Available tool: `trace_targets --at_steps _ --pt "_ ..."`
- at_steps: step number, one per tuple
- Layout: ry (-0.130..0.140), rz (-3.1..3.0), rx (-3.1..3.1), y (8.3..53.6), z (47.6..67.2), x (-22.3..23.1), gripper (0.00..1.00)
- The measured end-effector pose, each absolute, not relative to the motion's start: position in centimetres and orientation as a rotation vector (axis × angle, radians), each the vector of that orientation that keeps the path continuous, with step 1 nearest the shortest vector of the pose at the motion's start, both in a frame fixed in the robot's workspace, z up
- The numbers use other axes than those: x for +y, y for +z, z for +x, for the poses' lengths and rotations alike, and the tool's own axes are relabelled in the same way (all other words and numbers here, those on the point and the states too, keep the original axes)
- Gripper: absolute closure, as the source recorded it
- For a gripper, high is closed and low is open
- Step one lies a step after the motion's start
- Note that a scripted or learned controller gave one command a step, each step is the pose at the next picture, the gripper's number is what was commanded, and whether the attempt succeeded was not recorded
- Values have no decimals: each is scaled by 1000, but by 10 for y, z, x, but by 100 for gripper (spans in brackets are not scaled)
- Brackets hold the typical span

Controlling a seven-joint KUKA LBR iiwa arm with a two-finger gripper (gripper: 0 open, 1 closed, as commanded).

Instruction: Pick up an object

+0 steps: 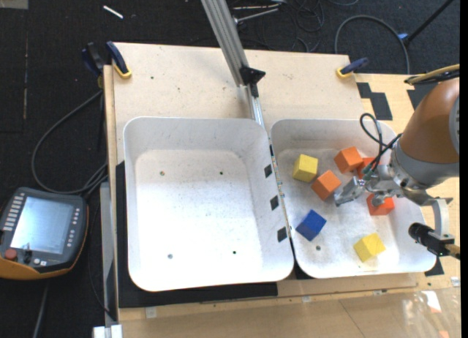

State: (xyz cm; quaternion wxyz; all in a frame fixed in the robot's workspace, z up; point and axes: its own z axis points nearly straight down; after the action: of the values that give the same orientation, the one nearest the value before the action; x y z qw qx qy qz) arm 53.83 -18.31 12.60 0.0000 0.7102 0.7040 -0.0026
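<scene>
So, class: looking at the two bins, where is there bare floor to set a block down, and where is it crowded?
The left bin offers bare white floor between all four walls. In the right bin, blocks crowd the floor: yellow cube, orange cubes, blue cube, second yellow cube, with the tool beside a red block. Small gaps remain along its near wall.

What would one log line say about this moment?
arm: over right bin | gripper: low among blocks, beside orange block | hold: none seen | left bin: no blocks
</scene>
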Motion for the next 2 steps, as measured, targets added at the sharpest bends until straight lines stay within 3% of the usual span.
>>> trace_targets --at_steps 1,2 --pt "4 2212 2231 99 583 -116 0" --pt "1 2219 2223 110 581 -121 100"
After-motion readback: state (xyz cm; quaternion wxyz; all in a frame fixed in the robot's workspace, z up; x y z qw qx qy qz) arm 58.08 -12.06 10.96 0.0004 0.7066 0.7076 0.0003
